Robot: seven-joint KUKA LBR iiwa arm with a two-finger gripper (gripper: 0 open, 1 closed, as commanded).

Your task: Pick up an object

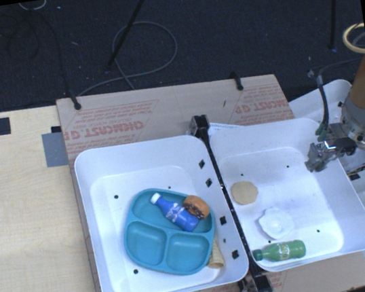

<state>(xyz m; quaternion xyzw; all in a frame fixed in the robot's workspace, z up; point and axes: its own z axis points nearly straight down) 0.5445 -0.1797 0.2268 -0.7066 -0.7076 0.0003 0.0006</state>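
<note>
Far to the left of the fingers, the pale wooden surface (23, 222) lies flat and bare, with dark square marks near its upper edge. Next comes a brown cardboard sheet (164, 114) with red print, which carries both bins. The left bin (97, 190), a shallow white plastic tub with rounded corners, holds a blue divided tray (161, 248) of smooth plastic, tilted within it, with a strip of bare white floor along the bin's left wall. On the tray's upper compartment rests a blue bottle (174, 212) with a white cap, and touching it on the side nearer the fingers is a round brown doughnut-like piece (196, 206). A tan cone-like scrap (216, 259) pokes out beneath the tray's lower corner. A black clip strip (222, 197) joins the two bins.

In the right bin (349, 246), a flat round tan disc (245, 192) lies well left of the fingers; lower down sit a crumpled white piece (275, 222) and, just beside the near wall, a green bottle (279, 251) on its side. The upper half of this bin's floor is open.

The fingers (316, 157) hang over the right bin's upper right corner, close to its rim; they are small and blurred, so I cannot tell how far apart they stand, and nothing is seen between them.
</note>
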